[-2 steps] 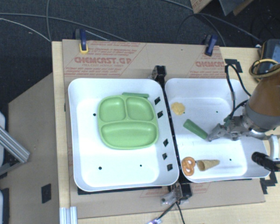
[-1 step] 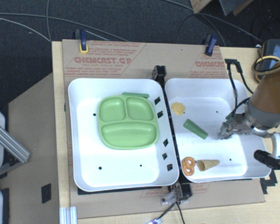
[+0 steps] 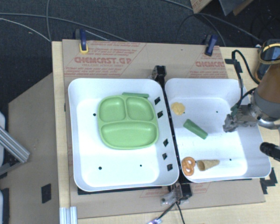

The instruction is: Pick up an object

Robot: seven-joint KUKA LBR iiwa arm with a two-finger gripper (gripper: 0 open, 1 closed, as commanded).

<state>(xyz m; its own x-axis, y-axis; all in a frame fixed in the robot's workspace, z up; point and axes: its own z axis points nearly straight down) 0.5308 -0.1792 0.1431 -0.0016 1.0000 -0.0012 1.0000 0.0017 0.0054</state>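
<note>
Gripper [image 3: 232,121] over right bin [image 3: 233,88], grip unclear; left bin [image 3: 84,125] holds green tray [image 3: 128,122].

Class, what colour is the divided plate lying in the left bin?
Light green. The divided plastic plate shows plainly in the camera view.

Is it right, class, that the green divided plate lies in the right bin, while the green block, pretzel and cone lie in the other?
Not quite. The camera view shows the green divided plate in the left bin; the green block, pretzel and cone lie in the right bin.
</note>
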